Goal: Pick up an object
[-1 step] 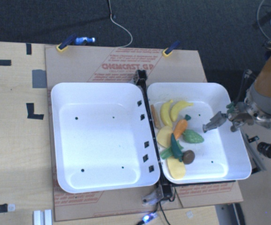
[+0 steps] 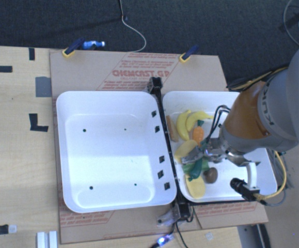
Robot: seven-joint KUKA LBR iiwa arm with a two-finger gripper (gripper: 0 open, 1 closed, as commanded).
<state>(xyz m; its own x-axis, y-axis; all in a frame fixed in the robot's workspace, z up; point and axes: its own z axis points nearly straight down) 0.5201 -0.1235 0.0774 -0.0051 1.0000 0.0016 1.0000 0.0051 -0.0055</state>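
Note:
The right bin holds a heap of small toy foods: yellow bananas, an orange piece, a pale yellow piece, a green-teal item, a brown round item and a yellow piece near the front wall. My gripper reaches down into the heap from the right, over the green-teal item and beside the pale yellow piece. The wrist hides its fingertips.
The left bin lies beside the right one, parted by a black clip strip. Both bins rest on a cardboard sheet. The grey and orange arm covers the right bin's right half. A cable loops near the front right corner.

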